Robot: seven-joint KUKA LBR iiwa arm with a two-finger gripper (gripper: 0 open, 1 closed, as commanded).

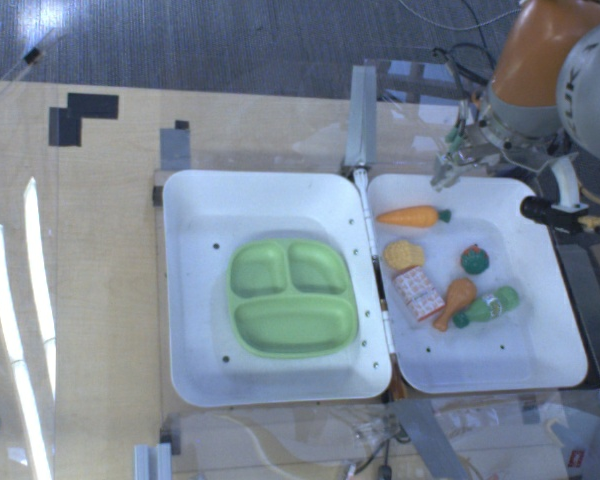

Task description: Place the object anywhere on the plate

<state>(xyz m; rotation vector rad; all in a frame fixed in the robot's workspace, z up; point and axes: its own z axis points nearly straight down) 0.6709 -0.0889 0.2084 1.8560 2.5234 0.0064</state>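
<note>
A green sectioned plate (291, 299) lies in the left bin (195, 228). The right bin (550, 358) holds several toy foods: an orange carrot (411, 216), a yellow biscuit-like piece (404, 256), a red-and-white packet (417, 294), a brown drumstick (456, 301), a red strawberry (474, 259) and a green bottle (489, 306). My gripper (453, 163) hangs over the far edge of the right bin, above and right of the carrot, with nothing visible between its fingers.
A metal divider post (361, 118) stands at the back between the bins. Black cables (450, 58) loop behind the arm. Black tape marks (78, 116) sit on the wooden bench at far left.
</note>
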